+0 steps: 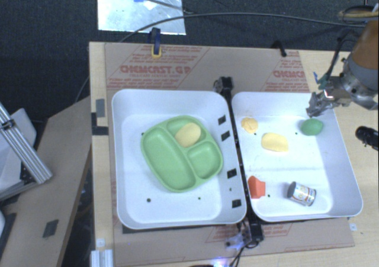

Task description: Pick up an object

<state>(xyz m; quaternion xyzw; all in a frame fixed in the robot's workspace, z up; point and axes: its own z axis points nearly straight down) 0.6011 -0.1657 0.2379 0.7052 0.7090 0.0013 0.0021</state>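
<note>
R bin [337, 165], can [301, 193], green ball [311, 126]

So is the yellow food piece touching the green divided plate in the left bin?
Touching. The camera view shows the yellow piece resting in a compartment of the green plate.

Two shallow bins are set side by side on a bench [195, 58], touching along their inner walls. In the left bin [133, 200], a divided plate [172, 165] is placed near the middle, and a rounded object [188, 134] is held in its rear compartment. In the right bin [337, 195], a small lump [249, 124] is found at the rear left, with a larger oval object [275, 141] just in front and to its right. A ball [311, 126] is placed further right, near the rear wall. At the front, a small block [256, 187] is set at the left and a can [301, 193] lies on its side to the right. The gripper [318, 104] is positioned just behind the ball, above the rear right of that bin.
</note>
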